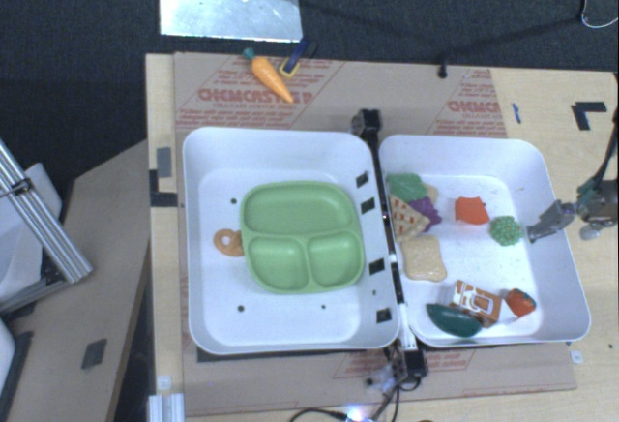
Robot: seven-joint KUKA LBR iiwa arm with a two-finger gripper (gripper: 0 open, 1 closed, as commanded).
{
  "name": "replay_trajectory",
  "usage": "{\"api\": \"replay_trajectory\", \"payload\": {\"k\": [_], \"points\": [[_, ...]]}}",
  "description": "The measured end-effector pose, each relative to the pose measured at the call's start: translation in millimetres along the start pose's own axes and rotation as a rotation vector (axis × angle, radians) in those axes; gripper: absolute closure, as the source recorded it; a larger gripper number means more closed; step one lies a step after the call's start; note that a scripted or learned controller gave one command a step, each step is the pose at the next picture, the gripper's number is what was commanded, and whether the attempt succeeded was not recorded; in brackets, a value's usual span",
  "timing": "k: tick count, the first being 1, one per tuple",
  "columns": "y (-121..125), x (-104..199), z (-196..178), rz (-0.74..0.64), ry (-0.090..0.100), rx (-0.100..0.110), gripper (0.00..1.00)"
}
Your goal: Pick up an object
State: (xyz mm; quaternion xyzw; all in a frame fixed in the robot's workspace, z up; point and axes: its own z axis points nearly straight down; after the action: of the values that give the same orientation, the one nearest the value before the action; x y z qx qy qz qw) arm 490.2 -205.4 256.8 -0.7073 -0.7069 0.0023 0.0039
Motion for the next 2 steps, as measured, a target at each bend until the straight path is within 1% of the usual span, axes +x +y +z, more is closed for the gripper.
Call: {"api": "replay_trajectory", "payload": {"k": [1, 2], "points": [[2.3, 0.6, -5.2, -0.004, -0.003, -0.010, 0.00], [-3.5, -0.4, 38.8, -0.002, -0.002, -0.008, 0.00]]}}
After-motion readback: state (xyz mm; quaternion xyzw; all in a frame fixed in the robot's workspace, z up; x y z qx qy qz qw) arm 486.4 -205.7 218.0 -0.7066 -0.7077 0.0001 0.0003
